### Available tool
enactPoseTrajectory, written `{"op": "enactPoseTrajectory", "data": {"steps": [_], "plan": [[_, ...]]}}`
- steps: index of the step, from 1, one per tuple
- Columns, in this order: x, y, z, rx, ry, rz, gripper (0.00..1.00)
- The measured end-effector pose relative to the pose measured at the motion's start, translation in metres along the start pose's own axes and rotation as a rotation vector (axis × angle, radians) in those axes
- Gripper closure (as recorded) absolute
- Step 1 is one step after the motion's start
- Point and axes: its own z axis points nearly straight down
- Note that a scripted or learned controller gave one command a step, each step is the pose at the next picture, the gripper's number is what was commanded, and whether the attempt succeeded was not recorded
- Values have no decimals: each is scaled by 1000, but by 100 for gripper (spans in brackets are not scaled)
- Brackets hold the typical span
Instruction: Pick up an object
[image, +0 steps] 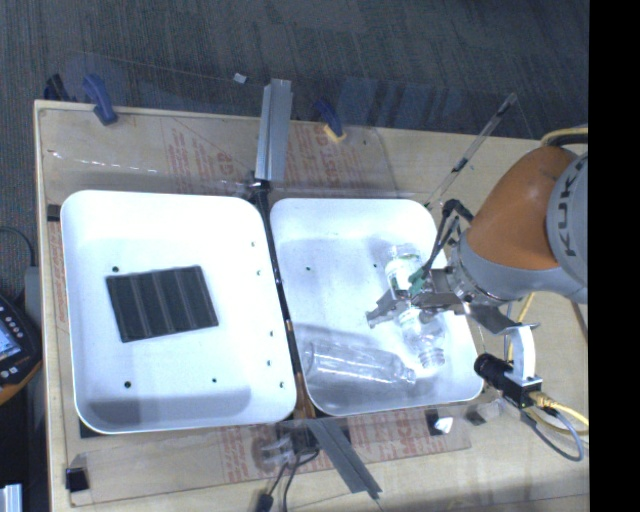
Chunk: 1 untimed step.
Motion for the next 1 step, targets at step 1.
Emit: {"op": "enactPoseTrajectory", "data": {"steps": [1], "plan": [[-27,-5,3,-3,-2,97,0]]}}
